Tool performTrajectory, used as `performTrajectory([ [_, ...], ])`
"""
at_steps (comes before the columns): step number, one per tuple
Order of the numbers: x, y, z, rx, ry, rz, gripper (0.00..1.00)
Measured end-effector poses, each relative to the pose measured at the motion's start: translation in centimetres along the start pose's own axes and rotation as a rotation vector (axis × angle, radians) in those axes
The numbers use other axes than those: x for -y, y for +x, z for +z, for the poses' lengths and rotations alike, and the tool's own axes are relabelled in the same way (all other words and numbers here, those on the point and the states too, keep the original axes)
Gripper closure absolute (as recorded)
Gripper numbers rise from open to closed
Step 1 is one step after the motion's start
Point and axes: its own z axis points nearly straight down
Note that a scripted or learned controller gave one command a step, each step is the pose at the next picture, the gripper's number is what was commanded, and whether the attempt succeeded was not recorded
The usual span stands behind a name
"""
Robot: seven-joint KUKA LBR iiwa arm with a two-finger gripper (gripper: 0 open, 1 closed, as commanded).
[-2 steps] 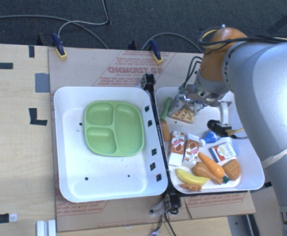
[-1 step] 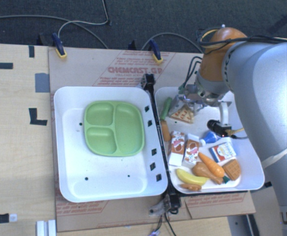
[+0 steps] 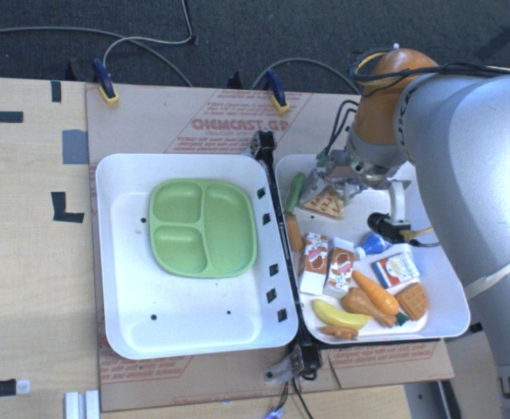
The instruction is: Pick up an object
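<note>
Orange marks the band above the wrist of the grey arm point(image 3: 465, 147), which reaches from the right over the right bin point(image 3: 451, 317). The jaws point(image 3: 332, 182) hang low at that bin's far left part, just above a tan waffle-like wedge point(image 3: 325, 203); whether they are wide or narrow cannot be told. A green pod point(image 3: 293, 190) lies just left of them. Nearer the front lie two small cartons point(image 3: 327, 267), a red and white box point(image 3: 396, 271), a banana point(image 3: 340, 315), a carrot point(image 3: 377, 292) and a brown piece point(image 3: 412, 301), all well apart from the jaws. The left bin point(image 3: 124, 321) holds a green divided plate point(image 3: 204, 227). Both bins rest on cardboard on the worktop point(image 3: 28, 260).
</note>
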Motion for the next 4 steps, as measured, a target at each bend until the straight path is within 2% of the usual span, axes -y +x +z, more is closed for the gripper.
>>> performTrajectory([
  [4, 0.0, -0.05, 0.07, -0.004, 0.001, -0.002, 0.0],
])
